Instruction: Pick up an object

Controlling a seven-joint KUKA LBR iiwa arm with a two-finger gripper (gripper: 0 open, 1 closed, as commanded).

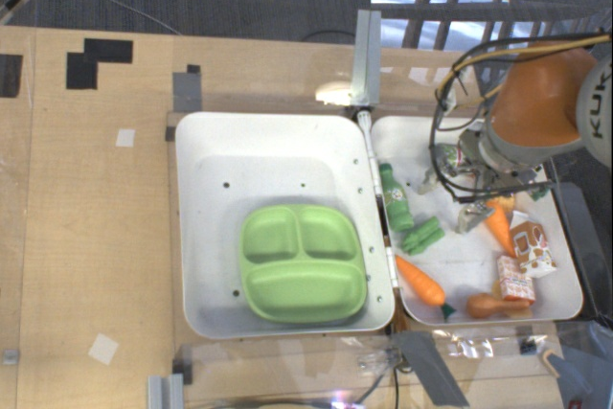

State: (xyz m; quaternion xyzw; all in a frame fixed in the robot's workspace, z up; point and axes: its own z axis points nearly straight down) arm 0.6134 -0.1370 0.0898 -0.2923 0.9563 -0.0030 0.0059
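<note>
Above: gripper (476, 214) low in right bin (571, 297), beside a carrot (499, 230); finger state cannot be told.

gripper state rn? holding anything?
Gripper: low in the right bin beside an orange carrot; open or closed cannot be told, no grasp visible.
</note>
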